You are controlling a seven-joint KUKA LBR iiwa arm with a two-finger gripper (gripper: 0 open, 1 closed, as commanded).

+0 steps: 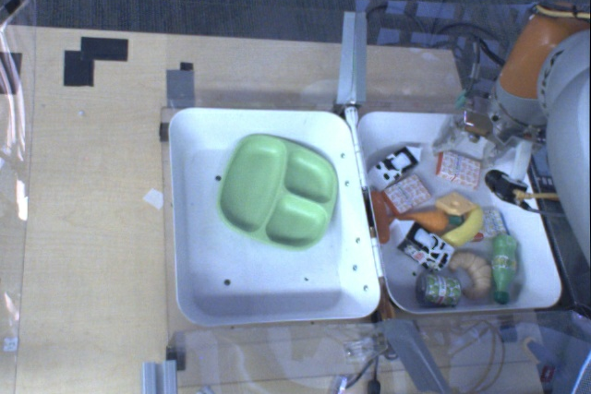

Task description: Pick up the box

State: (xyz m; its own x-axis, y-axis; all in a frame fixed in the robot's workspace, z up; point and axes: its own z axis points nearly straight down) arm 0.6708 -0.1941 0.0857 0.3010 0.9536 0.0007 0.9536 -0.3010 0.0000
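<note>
Green tray (277, 189) in a white bin (194, 291) — beside the gripper (476, 126), a red-and-white patterned box (459, 169), yellow banana (465, 226), green bottle (503, 265).

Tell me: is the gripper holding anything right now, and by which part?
Cannot be told. The gripper sits at the right bin's far edge; no item shows in its grip.

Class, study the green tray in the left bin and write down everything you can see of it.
The green tray is a pale green, smooth, plastic-looking dish with rounded corners. Raised ridges divide it into three compartments: one long one on its left side and two smaller ones on its right. It lies flat on the floor of the left bin, turned at a slight angle to the bin's walls and set toward the far half. Nothing sits in it, and it touches no wall and no other object.
</note>
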